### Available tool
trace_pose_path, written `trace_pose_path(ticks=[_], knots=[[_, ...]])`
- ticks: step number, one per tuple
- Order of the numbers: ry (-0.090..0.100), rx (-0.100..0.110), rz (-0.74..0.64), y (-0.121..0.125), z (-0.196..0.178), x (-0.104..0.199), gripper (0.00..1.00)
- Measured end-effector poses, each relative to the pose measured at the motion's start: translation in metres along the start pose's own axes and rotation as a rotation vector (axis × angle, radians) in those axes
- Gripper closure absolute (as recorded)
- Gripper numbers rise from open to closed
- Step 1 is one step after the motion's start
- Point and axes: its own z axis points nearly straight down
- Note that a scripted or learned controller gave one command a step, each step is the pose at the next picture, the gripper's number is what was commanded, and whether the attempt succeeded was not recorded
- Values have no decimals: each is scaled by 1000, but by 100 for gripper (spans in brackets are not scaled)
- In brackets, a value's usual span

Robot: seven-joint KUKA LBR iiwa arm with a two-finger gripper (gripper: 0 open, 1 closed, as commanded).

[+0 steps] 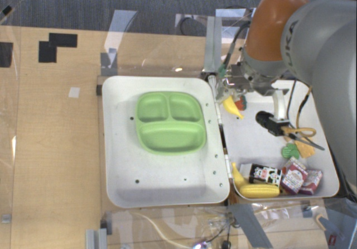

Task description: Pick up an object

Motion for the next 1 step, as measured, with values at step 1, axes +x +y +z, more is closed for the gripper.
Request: trace_pose_path(ticks=[1], knots=[[0, -2, -22, -34, -105, 52, 100]])
